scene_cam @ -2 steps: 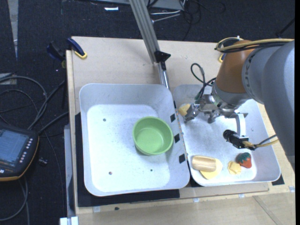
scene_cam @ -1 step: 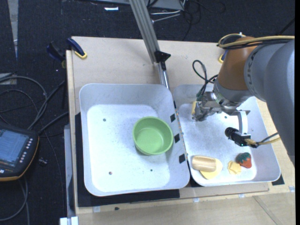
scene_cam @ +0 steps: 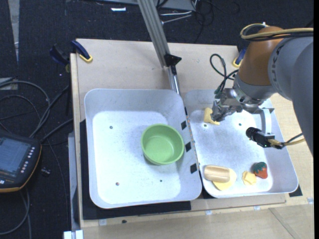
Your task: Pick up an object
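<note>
Dark carpeted floor with loose cables surrounds my counter (scene_cam: 124, 63), a pale wooden top carrying two shallow white bins side by side.

Target candidate: a small yellow piece (scene_cam: 210, 116) lies in the right bin (scene_cam: 227, 143), in its upper left part, near the wall shared with the other bin. My claw (scene_cam: 218, 114) sits directly over it, tips down at the piece's right edge. Whether the piece is between my fingers or merely beside them I cannot tell; the wrist housing hides the tips, so the claw's state is undetermined.

Other contents of the right bin, all along its near edge and well apart from my claw: a tan bun-like item (scene_cam: 217, 173) resting on a yellow slice (scene_cam: 224, 183), then a small yellow chunk (scene_cam: 249, 178), then a red strawberry-like toy (scene_cam: 260, 170) with green top, touching or just beside the chunk.

A black fitting with yellow-tipped cable (scene_cam: 261, 137) hangs over the bin's right part.

Left bin (scene_cam: 107, 133): one green bowl (scene_cam: 162, 144), upright, right of centre.

An aluminium strut (scene_cam: 155, 26) slants from the top toward the gap between the bins. A handheld pendant (scene_cam: 15, 163) lies on the floor at far left.
</note>
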Controlling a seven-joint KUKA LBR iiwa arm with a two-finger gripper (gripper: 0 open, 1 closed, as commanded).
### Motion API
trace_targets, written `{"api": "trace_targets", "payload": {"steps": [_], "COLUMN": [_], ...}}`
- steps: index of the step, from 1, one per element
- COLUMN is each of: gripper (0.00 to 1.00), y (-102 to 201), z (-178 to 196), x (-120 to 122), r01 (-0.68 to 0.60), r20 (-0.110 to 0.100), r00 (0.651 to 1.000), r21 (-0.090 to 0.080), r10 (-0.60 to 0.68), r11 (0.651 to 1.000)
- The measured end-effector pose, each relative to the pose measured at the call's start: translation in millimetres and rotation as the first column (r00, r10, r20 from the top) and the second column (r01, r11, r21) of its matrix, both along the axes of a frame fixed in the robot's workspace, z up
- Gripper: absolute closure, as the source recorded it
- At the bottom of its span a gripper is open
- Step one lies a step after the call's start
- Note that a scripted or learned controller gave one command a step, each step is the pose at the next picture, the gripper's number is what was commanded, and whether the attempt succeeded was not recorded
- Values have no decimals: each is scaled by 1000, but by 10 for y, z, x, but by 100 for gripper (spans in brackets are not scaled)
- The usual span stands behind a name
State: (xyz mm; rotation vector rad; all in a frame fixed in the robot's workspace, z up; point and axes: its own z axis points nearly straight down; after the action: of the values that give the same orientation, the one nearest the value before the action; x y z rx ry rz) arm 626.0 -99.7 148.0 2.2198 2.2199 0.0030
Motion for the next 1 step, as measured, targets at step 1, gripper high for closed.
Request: {"api": "trace_targets", "payload": {"steps": [1], "gripper": [100], "y": [5], "z": [421], "x": [16], "r01": [0], "r20": [1], "r00": [1000], "r21": [0], "r10": [0], "r11": [1000]}}
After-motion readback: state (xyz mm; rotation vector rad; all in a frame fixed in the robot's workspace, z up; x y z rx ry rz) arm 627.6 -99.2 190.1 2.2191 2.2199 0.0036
